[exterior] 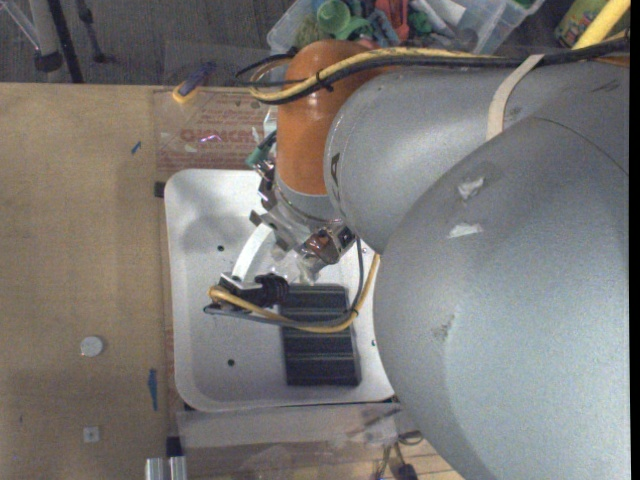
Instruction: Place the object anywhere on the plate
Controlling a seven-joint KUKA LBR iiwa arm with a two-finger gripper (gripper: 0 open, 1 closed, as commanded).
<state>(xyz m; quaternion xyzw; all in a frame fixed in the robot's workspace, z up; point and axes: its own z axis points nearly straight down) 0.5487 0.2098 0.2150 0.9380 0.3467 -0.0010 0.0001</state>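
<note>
Brown bench [80, 268] is bearing a white bin [200, 218] — the gripper [300, 256] is hovering over it by a black block [322, 353] — open or closed, unclear.

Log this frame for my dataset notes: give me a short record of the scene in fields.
bin: white bin, shallow, on the wooden bench
object: black ribbed slab, in the bin, toward the view's lower edge
arm: grey arm, above the bin, covering its right side
background: clear tub of coloured toys beyond the bench
</note>
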